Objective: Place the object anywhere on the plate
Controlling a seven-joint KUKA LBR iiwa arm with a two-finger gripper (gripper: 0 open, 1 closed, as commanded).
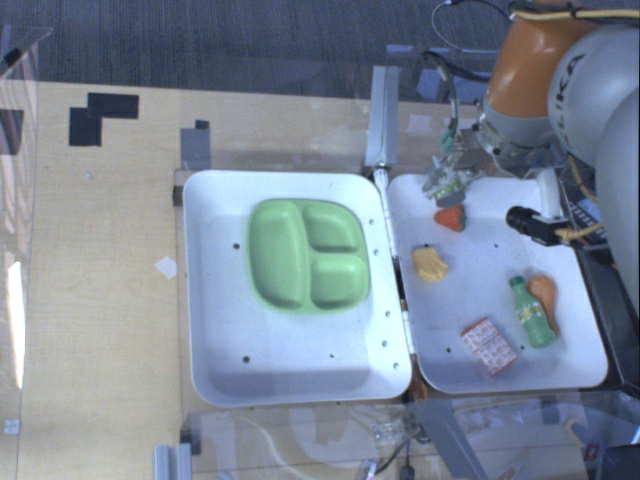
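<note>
Pale wooden desk [100, 268] carries two white bins. From above, the pincer [447, 180] hangs over the right bin [580, 368], whether spread or pressed together I cannot tell. A red object [451, 218] lies just below it; the green plate [305, 255] sits well left.

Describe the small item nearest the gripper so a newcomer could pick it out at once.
Look in the right-hand white bin, at its far edge where the gripper hangs. Just below it lies a small orange-red lump. It is redder than the pale yellow piece nearer the camera, and smaller than the green bottle.
</note>
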